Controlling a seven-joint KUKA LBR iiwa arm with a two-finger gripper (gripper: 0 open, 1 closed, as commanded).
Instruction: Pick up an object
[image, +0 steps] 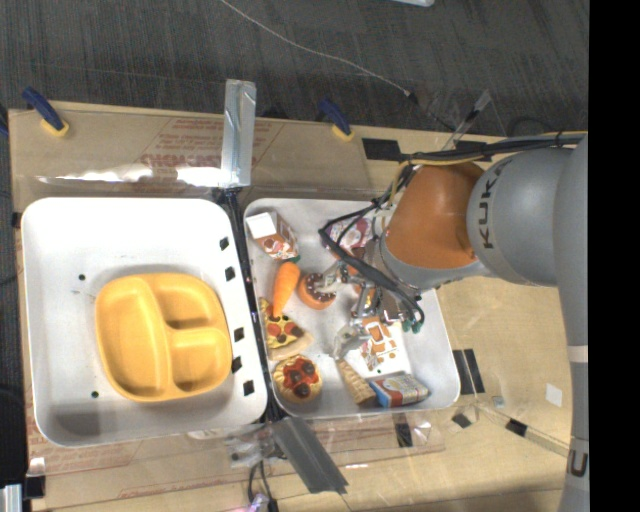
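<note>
From my remote station I judge the pick as not yet made: no object is seen lifted clear of the right bin, and every item I can make out lies on its floor. The arm reaches in over that bin's far right corner, its orange band above the wrist, and the gripper hangs low over the middle of the bin amid cables. Whether the claw is spread, pressed together or pinching anything, I cannot tell; the wrist and wiring hide it. Candidates for picking are as follows: 1 carrot lies toward the left wall, 1 small round toy sits just beside it and close under the gripper, 1 pizza slice rests against the left wall, 1 tart occupies the near left corner, and 1 small carton lies along the near edge. A white-topped packet sits at the far left corner. The left bin carries 1 yellow divided tray near its centre. Remaining work, in my assessment: secure 1 object, then raise it clear.
</note>
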